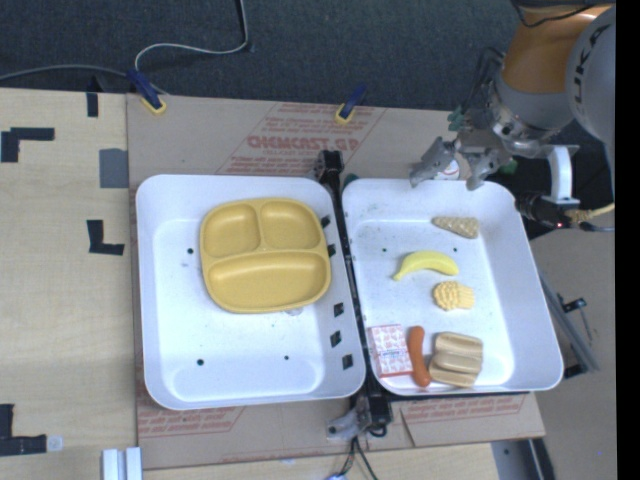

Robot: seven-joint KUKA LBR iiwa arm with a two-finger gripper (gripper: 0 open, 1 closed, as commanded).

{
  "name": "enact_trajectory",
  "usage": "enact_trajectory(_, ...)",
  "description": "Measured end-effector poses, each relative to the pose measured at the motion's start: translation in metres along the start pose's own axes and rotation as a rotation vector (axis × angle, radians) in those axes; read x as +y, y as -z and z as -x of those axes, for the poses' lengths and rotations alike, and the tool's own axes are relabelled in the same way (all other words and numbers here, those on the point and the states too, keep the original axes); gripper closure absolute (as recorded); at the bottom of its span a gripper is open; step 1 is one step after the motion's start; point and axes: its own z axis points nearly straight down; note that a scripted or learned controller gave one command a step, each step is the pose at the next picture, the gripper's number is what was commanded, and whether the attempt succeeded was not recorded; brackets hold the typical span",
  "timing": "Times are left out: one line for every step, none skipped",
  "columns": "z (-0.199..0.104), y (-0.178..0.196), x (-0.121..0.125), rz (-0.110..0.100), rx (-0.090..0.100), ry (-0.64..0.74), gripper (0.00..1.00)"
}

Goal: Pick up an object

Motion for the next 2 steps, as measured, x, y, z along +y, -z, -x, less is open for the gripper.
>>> enact_trajectory(0.064,-0.137,-0.020,-0.002,-0.001,-0.002,0.00)
enact_trajectory(0.019,-0.174,0.022,0.004,0.000,0.001,0.00)
